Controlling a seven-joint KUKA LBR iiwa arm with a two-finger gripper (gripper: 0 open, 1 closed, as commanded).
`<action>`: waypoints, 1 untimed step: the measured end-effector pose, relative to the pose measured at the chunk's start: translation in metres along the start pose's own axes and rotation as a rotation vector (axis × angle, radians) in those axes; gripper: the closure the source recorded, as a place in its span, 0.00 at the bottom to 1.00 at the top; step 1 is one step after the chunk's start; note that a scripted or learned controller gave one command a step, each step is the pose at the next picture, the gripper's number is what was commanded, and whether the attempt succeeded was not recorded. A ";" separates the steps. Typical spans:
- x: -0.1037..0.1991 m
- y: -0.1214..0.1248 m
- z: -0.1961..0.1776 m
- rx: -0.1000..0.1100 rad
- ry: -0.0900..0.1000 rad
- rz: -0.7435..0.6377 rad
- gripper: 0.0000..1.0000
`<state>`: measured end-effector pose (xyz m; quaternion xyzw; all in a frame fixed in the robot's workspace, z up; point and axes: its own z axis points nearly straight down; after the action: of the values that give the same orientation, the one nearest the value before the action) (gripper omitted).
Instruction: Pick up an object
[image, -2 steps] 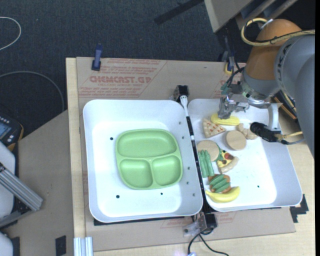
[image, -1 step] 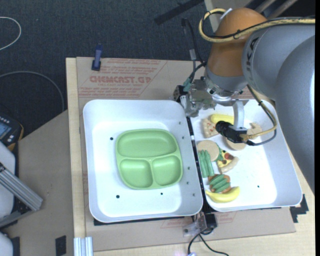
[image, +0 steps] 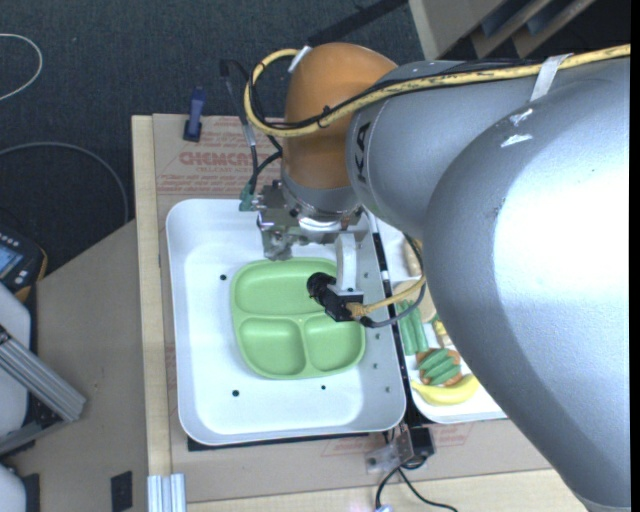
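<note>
Claw (image: 300, 252): stood low over the far rim of the green divided plate (image: 295, 320), at the upper part of the left bin (image: 200, 330); whether it was apart or together could not be told, the wrist and orange band (image: 325, 110) covering it. Green divided plate: 1 item, 3 compartments, lying flat directly below and just nearer the camera than the claw, possibly touching. Step judged: approach or descent onto the plate rim; nothing seen held. Next move would call for closing on the rim, then lifting. Right of the claw: right bin (image: 470, 405), largely hidden by the arm, holding a yellow piece (image: 445, 392) and green pieces (image: 432, 362), cut off and hard to identify.
</note>
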<state>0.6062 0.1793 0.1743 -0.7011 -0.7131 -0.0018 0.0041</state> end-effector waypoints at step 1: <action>-0.038 -0.053 0.040 0.008 -0.010 0.021 1.00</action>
<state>0.5533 0.1410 0.1340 -0.7084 -0.7058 0.0047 0.0033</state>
